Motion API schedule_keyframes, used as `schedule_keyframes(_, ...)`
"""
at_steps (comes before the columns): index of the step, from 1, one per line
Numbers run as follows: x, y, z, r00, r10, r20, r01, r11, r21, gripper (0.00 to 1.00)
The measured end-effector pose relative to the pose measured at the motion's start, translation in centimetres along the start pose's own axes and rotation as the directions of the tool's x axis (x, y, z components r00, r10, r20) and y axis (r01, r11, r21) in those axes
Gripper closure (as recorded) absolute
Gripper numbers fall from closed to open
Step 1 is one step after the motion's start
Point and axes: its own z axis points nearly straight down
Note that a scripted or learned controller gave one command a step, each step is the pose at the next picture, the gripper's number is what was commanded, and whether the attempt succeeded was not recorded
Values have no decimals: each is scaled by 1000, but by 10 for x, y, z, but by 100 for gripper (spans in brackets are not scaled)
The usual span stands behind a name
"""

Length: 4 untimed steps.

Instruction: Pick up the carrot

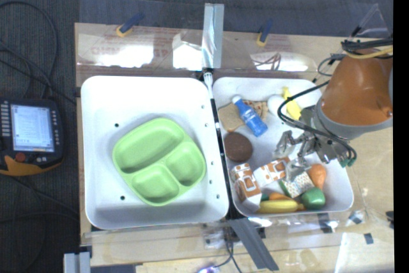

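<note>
The carrot (316, 174), orange and stubby, lies near the right wall of the right bin (225, 137), towards its front. My gripper (295, 149) hangs low over the bin just left of and behind the carrot, close to it but apart. It is open, with nothing between its fingers. The arm's orange band (355, 93) sits above it at the right.
Around the carrot lie a green vegetable (313, 198), a yellow banana (279, 205) and small printed boxes (268, 174). A brown round piece (238, 146), a blue bottle (249, 116) and a yellow item (292, 109) lie further back. The left bin (102, 99) holds a green divided plate (160, 160).
</note>
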Motion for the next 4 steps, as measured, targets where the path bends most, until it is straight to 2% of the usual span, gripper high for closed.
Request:
schedule_keyframes(1,11,9,-46,973,-231,0,231,973,0,100)
schedule_keyframes(2,-3,42,14,853,-522,-2,522,853,-3,100)
schedule_keyframes(3,-26,-1,-27,719,-695,1,695,719,0,100)
schedule_keyframes(4,9,4,-82,329,-944,3,944,329,-2,100)
